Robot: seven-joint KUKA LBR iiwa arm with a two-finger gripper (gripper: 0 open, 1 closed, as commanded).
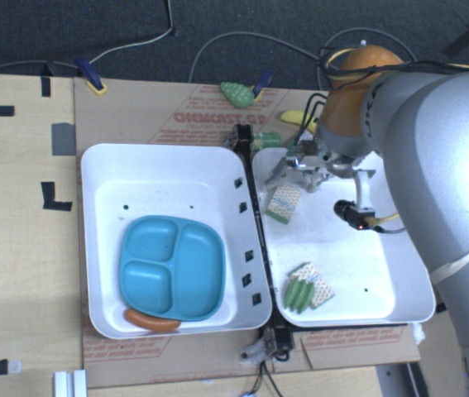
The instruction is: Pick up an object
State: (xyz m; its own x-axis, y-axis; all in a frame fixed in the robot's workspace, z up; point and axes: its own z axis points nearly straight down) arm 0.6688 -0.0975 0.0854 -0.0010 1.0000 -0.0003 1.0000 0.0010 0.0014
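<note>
From above, the gripper point(300, 165) hangs over the right bin's point(366, 259) top-left corner. The small packet point(284, 203) lies just below-left of it, long axis running top to bottom; whether anything is held, I cannot tell.

Bench point(19, 222) – cardboard sheet point(135, 122) on it, two white bins point(168, 160) atop.

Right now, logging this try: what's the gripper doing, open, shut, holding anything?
Gripper: cannot tell open or shut. It sits low in the right bin, just above the small packet.
</note>
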